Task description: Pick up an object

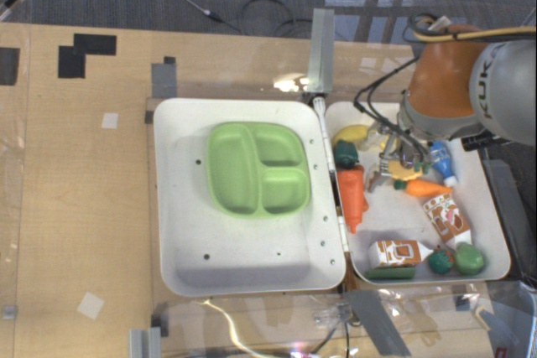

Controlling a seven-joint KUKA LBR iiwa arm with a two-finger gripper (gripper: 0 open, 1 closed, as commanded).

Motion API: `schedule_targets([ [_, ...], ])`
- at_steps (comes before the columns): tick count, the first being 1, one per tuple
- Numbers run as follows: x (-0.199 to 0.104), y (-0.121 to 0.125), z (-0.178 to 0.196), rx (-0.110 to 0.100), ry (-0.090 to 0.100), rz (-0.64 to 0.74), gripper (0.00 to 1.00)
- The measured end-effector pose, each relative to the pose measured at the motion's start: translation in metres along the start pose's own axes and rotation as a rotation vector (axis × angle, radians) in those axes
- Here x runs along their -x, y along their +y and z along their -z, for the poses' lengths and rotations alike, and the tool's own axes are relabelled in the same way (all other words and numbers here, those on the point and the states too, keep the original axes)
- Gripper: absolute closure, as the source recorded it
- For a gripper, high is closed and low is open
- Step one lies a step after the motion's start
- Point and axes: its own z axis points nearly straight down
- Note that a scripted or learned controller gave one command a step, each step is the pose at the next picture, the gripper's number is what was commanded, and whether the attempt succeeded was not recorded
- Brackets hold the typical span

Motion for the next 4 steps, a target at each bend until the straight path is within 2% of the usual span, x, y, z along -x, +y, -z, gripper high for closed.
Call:
schedule_targets([
  [1,-0.027,-0.001,0.001,0.000,-0.003,-0.145,0.00],
  [2,-0.033,-0.009,0.001,0.001,-0.002,-0.165,0.00],
  [3,0.007,-0.070,0.000,-0.001,-0.001,-0.015,0.00],
  [4,-0.002,-0.004,0.000,0.002,0.000,-0.040,0.00],
])
